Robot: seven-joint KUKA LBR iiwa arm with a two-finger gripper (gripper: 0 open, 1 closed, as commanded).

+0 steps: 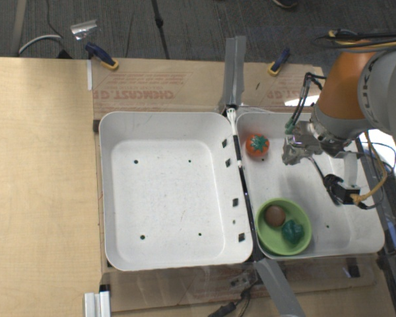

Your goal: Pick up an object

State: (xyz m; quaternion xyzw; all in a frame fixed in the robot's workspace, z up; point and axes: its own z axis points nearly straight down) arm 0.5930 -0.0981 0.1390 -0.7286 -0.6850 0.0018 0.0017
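two smooth round lumps fill a glossy green bowl; jaws state unclear.

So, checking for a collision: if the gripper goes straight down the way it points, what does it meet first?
Probably bare floor of the right bin. The gripper hangs right of the orange-red ball, seemingly apart, though depth is unclear.

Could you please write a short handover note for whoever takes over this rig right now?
Gripper: over the right bin, beside the orange-red toy; nothing seen between its fingers.
Objects: orange-red toy near the right bin's far left corner; green bowl at its near left, holding a brown ball and a teal object.
Done: nothing picked up yet.
Left: grasp and lift one object; the orange-red toy looks closest.
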